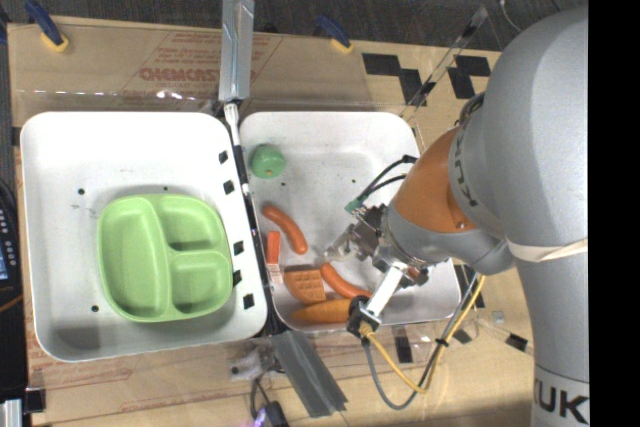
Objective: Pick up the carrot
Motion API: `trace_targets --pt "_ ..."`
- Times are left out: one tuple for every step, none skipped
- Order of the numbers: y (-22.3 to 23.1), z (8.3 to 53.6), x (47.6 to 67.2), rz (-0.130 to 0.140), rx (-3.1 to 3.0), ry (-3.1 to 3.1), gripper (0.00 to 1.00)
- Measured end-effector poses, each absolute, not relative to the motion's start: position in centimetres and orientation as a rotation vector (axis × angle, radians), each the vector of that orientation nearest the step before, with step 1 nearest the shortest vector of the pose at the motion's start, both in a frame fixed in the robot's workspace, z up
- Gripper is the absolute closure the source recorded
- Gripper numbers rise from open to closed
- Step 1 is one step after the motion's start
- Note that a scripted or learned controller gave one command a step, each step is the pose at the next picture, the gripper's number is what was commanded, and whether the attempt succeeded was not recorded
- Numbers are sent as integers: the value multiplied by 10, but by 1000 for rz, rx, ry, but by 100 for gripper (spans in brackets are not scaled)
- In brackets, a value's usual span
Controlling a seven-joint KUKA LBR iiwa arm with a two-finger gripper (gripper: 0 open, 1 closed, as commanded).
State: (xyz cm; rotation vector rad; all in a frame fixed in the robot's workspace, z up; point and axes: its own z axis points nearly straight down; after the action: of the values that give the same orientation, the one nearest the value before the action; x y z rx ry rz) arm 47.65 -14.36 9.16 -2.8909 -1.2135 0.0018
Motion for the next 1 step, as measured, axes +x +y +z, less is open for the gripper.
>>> trace_targets --pt "-184 126 475 7 -3065 -669 0"
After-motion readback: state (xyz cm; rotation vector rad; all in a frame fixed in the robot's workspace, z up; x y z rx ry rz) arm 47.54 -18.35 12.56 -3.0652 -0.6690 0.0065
